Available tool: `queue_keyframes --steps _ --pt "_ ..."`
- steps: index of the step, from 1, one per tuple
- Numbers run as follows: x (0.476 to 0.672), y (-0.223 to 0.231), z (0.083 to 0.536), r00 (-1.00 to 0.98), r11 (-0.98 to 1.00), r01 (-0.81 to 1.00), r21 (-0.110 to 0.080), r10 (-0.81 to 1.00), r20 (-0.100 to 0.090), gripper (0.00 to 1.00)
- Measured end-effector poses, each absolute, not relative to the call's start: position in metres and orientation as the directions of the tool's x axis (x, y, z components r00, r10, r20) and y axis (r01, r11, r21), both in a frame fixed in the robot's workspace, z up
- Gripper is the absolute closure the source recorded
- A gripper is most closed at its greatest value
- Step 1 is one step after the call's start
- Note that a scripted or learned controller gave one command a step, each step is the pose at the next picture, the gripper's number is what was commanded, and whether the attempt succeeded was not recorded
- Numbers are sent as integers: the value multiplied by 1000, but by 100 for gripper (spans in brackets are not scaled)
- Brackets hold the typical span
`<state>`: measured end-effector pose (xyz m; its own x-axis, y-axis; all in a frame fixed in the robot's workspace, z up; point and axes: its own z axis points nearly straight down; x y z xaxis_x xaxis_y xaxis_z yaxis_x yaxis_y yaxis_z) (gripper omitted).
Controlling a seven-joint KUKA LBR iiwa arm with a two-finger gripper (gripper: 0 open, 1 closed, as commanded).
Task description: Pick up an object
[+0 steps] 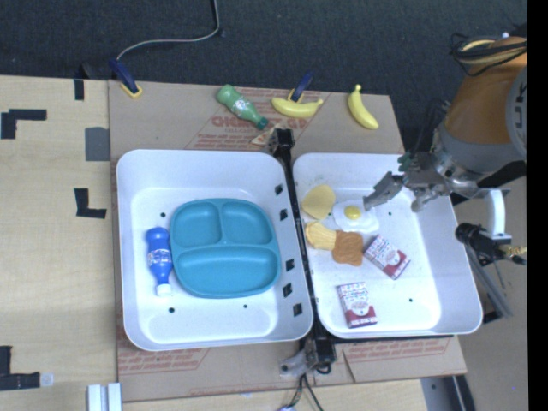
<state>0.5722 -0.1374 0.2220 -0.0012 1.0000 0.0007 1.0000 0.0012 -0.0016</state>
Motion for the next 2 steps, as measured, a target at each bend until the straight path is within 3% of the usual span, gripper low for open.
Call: queue_keyframes --steps 1,2 --pt "559 -124 114 -1 1 1000 -4 1000 1 0" --pt "557 -114 94 4 -3 1000 20 1000 -10 0"
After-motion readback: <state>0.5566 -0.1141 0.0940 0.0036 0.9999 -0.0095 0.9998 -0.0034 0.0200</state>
